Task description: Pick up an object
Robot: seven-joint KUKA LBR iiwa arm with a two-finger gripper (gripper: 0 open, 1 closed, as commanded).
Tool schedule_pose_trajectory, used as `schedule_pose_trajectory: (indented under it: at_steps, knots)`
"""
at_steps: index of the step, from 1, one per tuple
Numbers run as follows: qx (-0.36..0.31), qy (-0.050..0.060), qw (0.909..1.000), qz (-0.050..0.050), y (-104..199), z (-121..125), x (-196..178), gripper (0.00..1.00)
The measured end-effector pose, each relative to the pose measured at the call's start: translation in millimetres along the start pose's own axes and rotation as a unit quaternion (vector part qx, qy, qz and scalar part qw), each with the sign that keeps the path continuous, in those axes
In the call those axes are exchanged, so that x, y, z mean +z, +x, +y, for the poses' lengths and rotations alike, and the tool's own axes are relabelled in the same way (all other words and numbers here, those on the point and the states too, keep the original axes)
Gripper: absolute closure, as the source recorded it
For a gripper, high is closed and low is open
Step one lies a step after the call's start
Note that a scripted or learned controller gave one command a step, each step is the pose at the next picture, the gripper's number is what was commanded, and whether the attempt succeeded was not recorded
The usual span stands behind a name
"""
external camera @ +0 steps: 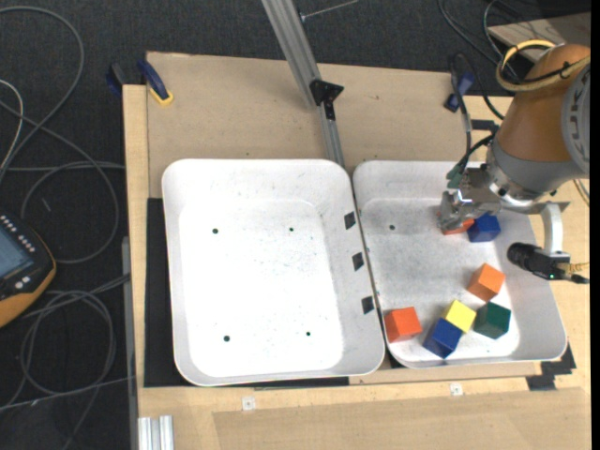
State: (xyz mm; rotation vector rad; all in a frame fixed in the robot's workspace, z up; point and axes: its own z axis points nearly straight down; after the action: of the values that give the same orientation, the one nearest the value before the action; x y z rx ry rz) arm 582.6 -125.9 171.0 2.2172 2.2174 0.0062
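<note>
My gripper [457, 217] hangs low over the far part of the right bin [412, 261]. A small red piece [456, 229] peeks out right under it, mostly hidden by the gripper. A blue block [484, 228] lies just to its right, touching or nearly touching the gripper body. Nearer the front of the same bin lie an orange block [487, 280], a yellow block [459, 314], a green block [492, 320], a second blue block [441, 337] and an orange-red block [403, 322].
The left bin [262, 270] sits beside the right one, with black clips [357, 261] on the shared rim. A metal pole [300, 54] slants over the back of the bench. A black cable end [532, 259] hangs from the arm over the right bin's right side.
</note>
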Motion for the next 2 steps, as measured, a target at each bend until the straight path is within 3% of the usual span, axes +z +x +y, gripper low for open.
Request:
schedule_pose_trajectory:
  at_steps: [1, 2]
  knots:
    - [-0.001, -0.001, 1.0000, 0.000, -0.5, 4.9, -65.1, 1.00]
    - [-0.001, 0.001, 1.0000, 0.000, -0.3, 6.1, -83.2, 1.00]
